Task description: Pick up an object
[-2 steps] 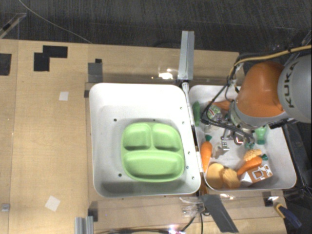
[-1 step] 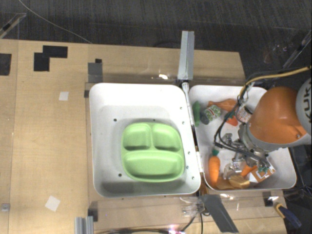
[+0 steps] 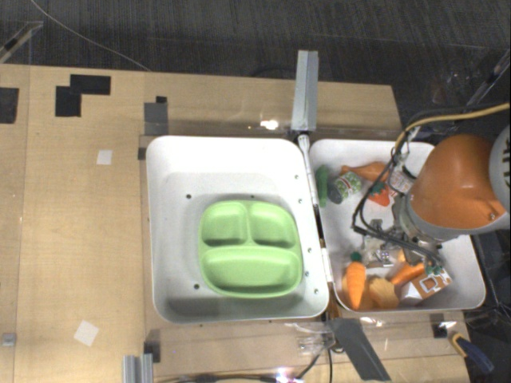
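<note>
Wood bench (image 3: 72, 238), two bins: your left bin (image 3: 172, 174) holds a green tray (image 3: 250, 248); gripper (image 3: 391, 254) down among toys in right bin (image 3: 471, 282), grip state unclear

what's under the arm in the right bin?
Around the arm the right bin shows a green bottle, orange pieces near the back, a carrot-like piece and small packages in front. Whatever lies directly beneath the wrist is covered, gripper included.
</note>
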### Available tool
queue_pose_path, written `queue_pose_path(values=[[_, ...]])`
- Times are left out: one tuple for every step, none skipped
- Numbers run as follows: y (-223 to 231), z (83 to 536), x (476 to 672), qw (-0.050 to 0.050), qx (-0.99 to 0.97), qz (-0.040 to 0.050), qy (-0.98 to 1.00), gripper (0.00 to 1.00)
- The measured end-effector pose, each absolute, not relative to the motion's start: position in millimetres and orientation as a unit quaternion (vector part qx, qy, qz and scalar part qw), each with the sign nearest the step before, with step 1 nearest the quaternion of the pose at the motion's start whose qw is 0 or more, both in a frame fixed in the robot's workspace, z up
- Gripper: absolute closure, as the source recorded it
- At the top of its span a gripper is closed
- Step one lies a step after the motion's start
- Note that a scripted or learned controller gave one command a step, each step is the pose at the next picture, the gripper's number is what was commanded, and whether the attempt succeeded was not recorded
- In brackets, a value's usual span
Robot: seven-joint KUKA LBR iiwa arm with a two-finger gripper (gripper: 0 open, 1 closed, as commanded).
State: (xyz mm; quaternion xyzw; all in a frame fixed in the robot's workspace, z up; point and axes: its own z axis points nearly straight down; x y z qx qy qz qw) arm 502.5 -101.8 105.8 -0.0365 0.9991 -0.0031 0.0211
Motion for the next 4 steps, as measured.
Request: queue_pose_path(values=[[-143,260,561.5,0.01,-0.005,-0.0022,1.0,1.0],[-113,244,605.9,0.005,0.0,0.0005,1.0,1.0],[-192,131,633.5,0.003,-0.129,-0.0003,0.992,1.0],[-204,126,672.6,0.007,-0.251,-0.0023,0.968,1.0]])
